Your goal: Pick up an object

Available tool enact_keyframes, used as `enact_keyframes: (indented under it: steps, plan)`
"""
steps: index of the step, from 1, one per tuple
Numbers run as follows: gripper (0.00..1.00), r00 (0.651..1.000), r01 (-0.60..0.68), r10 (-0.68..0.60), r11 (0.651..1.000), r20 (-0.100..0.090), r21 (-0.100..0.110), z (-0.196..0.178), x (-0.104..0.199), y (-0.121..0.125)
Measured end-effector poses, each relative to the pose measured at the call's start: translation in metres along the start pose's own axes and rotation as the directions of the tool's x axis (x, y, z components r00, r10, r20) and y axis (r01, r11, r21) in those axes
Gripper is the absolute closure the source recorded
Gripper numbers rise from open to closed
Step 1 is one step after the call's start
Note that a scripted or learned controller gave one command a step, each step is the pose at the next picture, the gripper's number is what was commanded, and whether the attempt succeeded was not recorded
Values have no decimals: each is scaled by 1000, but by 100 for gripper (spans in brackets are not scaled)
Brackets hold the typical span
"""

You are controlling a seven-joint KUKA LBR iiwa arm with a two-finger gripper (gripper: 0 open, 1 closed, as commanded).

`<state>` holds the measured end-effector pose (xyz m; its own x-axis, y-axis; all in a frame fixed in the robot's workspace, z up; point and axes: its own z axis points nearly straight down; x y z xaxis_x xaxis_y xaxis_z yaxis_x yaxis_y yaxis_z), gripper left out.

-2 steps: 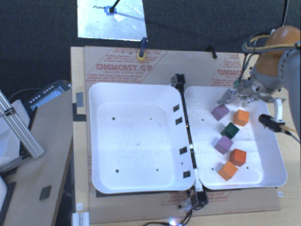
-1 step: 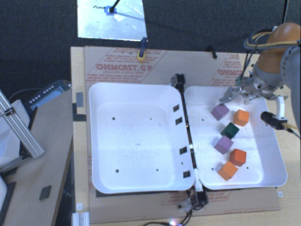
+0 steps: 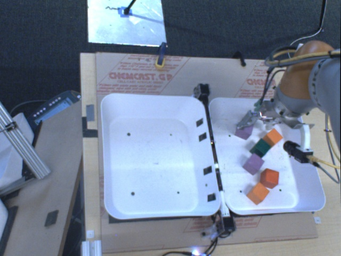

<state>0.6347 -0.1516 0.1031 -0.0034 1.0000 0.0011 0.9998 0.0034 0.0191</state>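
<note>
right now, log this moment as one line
arm: over right bin | gripper: low, at purple block | grip: unconfirmed | other blocks: green, purple, three orange | left bin: no blocks

Dark carpet [image 3: 42,36] covers the floor toward twelve o'clock, where a shiny square sheet [image 3: 127,15] lies catching the light. A brown board [image 3: 133,71] printed with red lettering sits beneath everything. At nine o'clock, a tan side table [image 3: 48,185] carries an aluminium rail [image 3: 21,148].
</note>
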Motion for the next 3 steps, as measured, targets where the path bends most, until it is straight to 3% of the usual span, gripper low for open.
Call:
enact_keyframes:
  steps: [1,2,3]
  plan:
    - [0,1000,0,0,1000,5,6,13,46,-68]
    - [0,1000,-4,4,1000,5,8,13,49,-147]
    - [0,1000,2,-2,1000,5,8,16,14,-47]
